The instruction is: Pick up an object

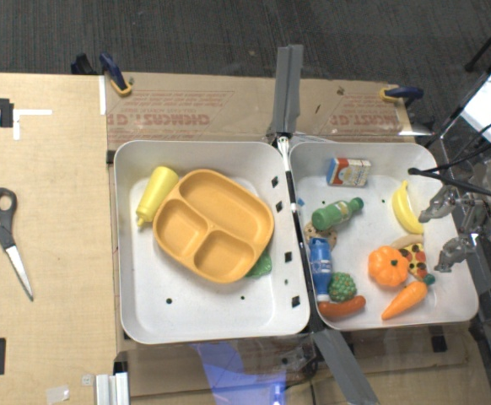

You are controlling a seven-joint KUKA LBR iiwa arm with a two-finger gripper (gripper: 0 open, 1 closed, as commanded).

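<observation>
Right bin (448, 310) edge: tool (445, 233) open, empty.

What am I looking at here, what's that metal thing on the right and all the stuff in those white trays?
This is one camera looking down at a slant on a workbench. The metal thing is a robot arm's two-finger gripper, reaching in from the right with its fingers spread and nothing between them. It hovers at the right edge of the right bin, which holds toy food: a banana, a pumpkin, a carrot, a green bottle, a blue bottle, broccoli, a sausage and a small carton. The left bin holds an orange divided plate and a yellow bottle. Scissors lie on the bench.
</observation>
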